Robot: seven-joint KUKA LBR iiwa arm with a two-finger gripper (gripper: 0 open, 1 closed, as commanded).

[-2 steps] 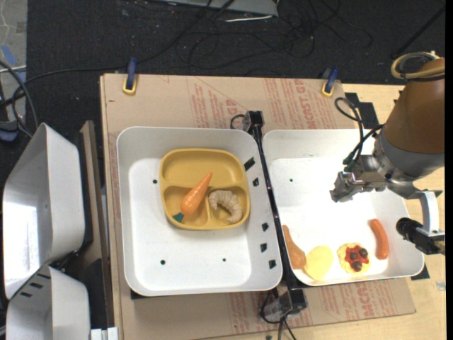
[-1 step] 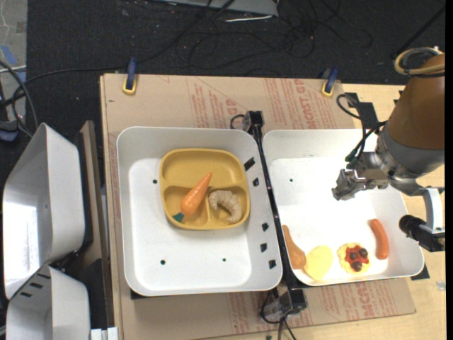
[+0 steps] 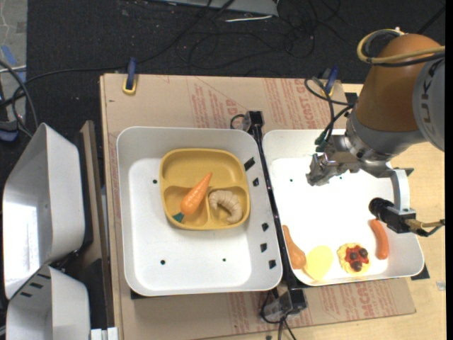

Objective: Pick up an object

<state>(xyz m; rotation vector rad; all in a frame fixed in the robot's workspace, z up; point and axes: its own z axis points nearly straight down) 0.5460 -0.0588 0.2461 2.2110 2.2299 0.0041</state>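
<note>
Orange and slim, the sausage [image 3: 381,240] lies near the right bin's [image 3: 297,147] right rim, just beside the small pizza [image 3: 354,256], so it suits a straight drop with fingers across its narrow width. The end effector [image 3: 320,170] hovers near that bin's far wall, well apart from it; whether it is open I cannot tell.

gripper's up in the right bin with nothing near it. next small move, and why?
Probably shift the gripper toward the bin's near edge, over the items there: the sausage, pizza piece, yellow disc and orange piece all lie along that edge of the right bin. The sausage looks best separated for a grasp.
</note>
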